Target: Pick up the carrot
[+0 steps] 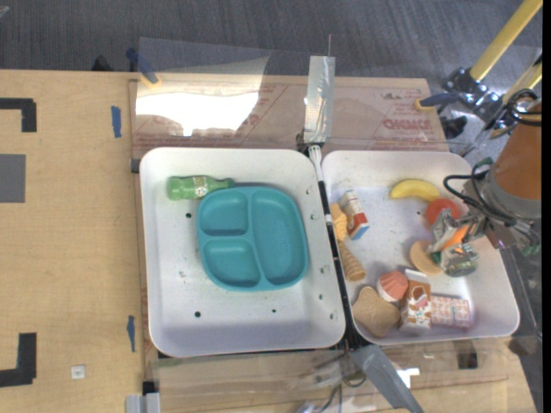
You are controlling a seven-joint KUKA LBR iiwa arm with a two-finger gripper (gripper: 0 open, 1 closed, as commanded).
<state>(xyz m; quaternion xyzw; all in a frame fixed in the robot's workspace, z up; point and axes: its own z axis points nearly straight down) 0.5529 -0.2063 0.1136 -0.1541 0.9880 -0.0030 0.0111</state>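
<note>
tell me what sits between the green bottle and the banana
In the camera view, the teal plate's top edge, the bins' shared rim and a small upright bottle lie between them.

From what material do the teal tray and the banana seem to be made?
The teal tray looks like moulded plastic with a matte finish: one even colour, rounded compartments. The banana is probably a plastic toy: smooth, uniformly yellow, though too small to be certain.

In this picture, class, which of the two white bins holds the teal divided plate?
The left bin. It holds the teal divided plate and a green bottle, while the right bin holds many small food toys, such as a banana.
</note>
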